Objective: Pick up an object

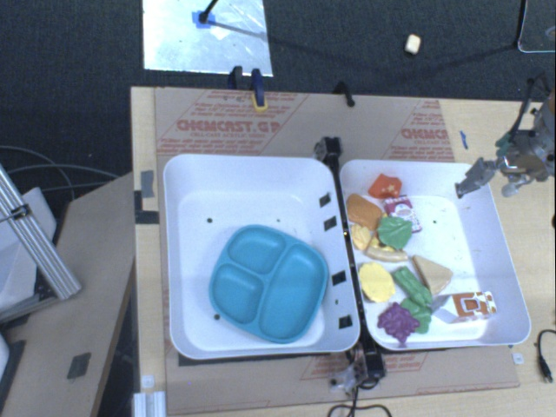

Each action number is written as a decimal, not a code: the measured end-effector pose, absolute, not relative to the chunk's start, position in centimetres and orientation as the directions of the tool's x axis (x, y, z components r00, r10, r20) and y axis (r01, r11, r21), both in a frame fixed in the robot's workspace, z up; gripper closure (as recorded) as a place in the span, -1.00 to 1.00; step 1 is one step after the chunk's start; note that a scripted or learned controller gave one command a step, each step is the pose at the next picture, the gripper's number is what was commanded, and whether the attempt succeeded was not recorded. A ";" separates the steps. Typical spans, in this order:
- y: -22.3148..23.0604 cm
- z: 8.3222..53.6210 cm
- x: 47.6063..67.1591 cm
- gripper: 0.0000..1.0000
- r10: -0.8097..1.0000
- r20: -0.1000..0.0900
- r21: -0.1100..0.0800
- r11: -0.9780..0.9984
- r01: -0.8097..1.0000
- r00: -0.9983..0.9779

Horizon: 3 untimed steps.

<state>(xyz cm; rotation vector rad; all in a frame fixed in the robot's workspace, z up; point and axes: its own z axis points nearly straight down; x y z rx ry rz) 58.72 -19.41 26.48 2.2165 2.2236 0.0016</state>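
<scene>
Nothing is picked yet. The gripper [480, 179] hangs over the upper right rim of the right bin [508, 272], and its opening cannot be told from this angle; nothing shows in it. All the toy food lies below and to its left in that bin: a red piece [385, 186] nearest, then an orange one [365, 209], a green leaf [394, 232], a yellow disc [376, 281], a wedge [433, 274] and purple grapes [399, 321] farthest. The blue plate [268, 281] sits in the left bin [195, 194], well away. Choosing, descending, closing and lifting all remain.
</scene>
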 end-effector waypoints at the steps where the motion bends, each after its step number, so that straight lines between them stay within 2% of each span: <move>1: -13.7 7.8 52.0 -1.00 1.000 0.002 -0.004 0.002 1.000 -0.002; 2: -14.0 9.5 52.3 1.00 1.000 0.000 0.004 0.001 1.000 -0.001; 3: -12.2 8.4 54.7 1.00 1.000 -0.001 0.003 0.006 1.000 -0.006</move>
